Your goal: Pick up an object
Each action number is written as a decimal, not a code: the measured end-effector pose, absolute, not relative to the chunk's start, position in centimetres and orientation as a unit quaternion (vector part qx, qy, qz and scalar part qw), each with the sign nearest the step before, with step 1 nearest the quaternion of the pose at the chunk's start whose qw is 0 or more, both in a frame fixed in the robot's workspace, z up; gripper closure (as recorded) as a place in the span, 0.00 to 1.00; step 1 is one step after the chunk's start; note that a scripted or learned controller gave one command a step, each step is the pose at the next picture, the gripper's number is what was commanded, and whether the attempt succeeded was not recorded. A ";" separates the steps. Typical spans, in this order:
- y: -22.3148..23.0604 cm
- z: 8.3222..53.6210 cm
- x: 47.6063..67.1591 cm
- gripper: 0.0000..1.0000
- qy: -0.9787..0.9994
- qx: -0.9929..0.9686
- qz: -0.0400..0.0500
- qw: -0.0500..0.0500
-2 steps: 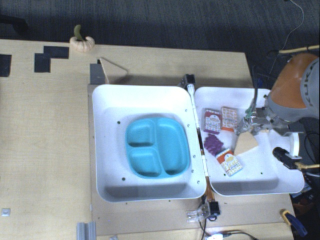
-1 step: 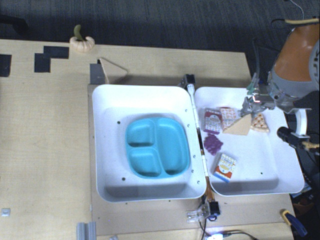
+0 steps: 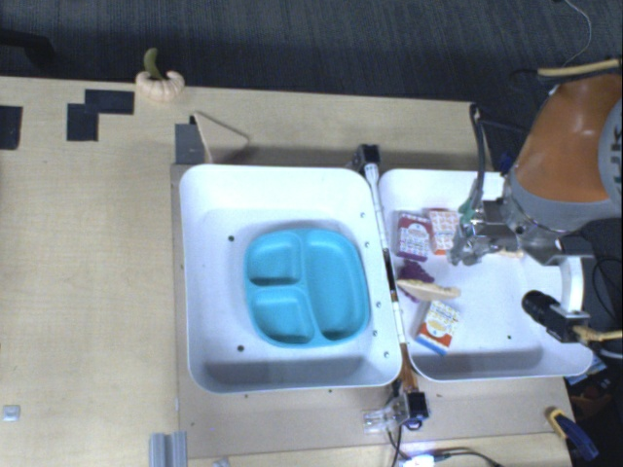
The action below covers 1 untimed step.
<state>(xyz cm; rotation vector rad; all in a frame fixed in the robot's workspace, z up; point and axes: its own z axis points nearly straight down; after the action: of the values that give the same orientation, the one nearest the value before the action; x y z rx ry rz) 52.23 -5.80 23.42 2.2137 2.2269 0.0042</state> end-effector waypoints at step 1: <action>-10.3 17.9 60.4 1.00 0.708 0.706 0.000 0.001</action>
<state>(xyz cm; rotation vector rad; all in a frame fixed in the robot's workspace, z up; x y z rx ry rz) 60.35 -10.33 17.87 2.2173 2.2230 0.0007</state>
